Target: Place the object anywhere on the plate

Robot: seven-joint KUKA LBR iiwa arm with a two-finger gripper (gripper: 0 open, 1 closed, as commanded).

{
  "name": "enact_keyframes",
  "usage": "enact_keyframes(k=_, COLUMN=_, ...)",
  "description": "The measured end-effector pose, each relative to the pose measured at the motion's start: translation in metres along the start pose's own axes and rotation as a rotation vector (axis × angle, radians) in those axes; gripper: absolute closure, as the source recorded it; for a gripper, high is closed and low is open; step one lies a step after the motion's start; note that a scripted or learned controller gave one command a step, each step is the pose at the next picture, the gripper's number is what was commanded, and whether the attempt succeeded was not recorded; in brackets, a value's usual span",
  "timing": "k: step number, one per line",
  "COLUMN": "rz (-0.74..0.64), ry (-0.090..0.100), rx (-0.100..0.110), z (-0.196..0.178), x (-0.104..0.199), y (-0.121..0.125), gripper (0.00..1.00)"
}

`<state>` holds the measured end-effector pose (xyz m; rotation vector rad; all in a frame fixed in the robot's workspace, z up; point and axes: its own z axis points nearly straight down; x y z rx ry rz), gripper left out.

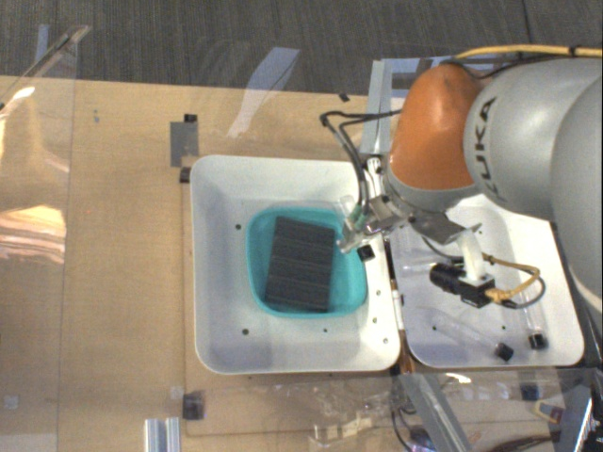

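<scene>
The dark ribbed block lies on the teal plate, long axis near-vertical — the jaws, their state unclear, hover at the plate's upper-right rim.

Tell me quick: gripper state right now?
Gripper: cannot be told from this view. It sits at the right edge of the teal plate, beside the dark ridged block lying on it.

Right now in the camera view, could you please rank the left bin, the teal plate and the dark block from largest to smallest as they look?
1. Left bin: largest.
2. Teal plate: lies inside the bin.
3. Dark block: smallest, lying on the plate within its rim.
All three sit at about the same depth, so the order looks safe.
</scene>
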<state>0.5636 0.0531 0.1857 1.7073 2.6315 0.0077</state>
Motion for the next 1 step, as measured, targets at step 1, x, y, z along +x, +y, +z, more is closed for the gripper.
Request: enact_keyframes(k=1, rz=0.001, ry=0.0, rx=-0.001, z=-0.0002, x=-0.0005, y=-0.0001, gripper=0.0)
